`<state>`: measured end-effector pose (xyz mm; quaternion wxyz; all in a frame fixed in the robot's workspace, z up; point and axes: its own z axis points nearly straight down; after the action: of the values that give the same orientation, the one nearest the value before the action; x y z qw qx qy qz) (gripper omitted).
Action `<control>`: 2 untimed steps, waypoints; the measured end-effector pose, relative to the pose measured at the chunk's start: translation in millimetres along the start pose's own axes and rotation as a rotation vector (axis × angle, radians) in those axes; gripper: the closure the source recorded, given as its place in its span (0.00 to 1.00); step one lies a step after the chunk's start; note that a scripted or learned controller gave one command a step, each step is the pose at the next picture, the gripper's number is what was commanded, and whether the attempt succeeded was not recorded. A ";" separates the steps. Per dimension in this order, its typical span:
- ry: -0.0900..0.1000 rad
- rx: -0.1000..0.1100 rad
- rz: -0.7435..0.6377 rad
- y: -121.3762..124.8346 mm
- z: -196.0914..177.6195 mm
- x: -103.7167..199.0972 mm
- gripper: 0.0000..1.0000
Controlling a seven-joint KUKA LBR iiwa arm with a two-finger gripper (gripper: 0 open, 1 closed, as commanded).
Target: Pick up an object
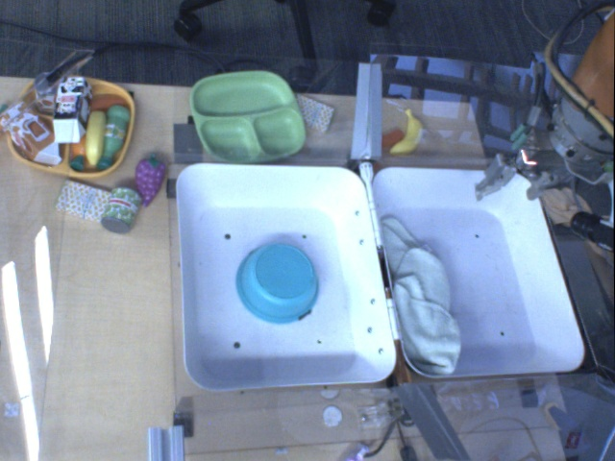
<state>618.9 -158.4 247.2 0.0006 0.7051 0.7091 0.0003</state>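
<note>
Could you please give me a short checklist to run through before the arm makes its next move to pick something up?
1. Something to pick in the right bin: ok, a cloth lies along its left wall.
2. Something in the left bin: ok, a blue bowl sits near the middle.
3. Gripper carrying nothing: ok.
4. Gripper over a target: not ok, it is at the right bin's far right corner, apart from the cloth.
5. Fingers spread: ok.

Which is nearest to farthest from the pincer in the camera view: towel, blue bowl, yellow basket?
From the pincer:
1. towel, right bin, along its left wall.
2. blue bowl, middle of left bin.
3. yellow basket, far left on the bench.
</note>
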 end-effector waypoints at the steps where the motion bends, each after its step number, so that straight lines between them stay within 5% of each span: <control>1: -0.001 -0.004 -0.006 1.7 -11.0 1.5 1.00; 2: 0.000 0.001 -0.090 8.0 133.2 -11.5 1.00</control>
<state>627.1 -169.9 114.0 0.0002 0.6724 0.7402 0.0001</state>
